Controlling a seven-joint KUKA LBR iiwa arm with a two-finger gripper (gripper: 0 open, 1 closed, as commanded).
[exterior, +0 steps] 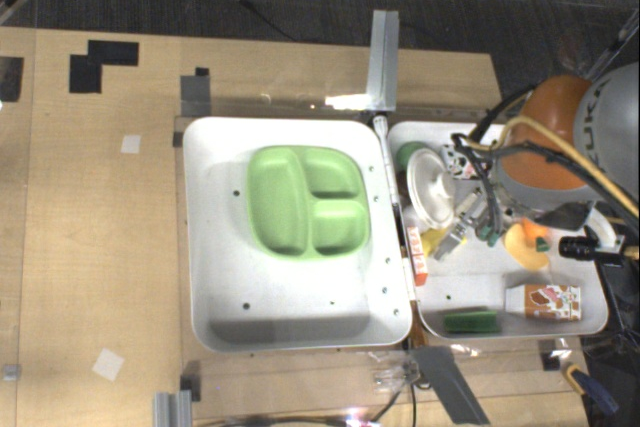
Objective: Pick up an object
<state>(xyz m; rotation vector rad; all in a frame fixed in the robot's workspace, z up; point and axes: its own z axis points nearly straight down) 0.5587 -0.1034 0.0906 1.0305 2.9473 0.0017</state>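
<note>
Item: small yellow object (436,240), right bin (590,320), left side, at the gripper (462,233). Probably light, rigid plastic; take across its narrow middle. Claw state: cannot tell.

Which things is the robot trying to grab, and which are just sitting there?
For the job:
pincer, down in the right bin
yellow piece beside the pincer
metal bowl

Just lying about:
green divided plate in the left bin
green block
small carton
orange toy
</note>
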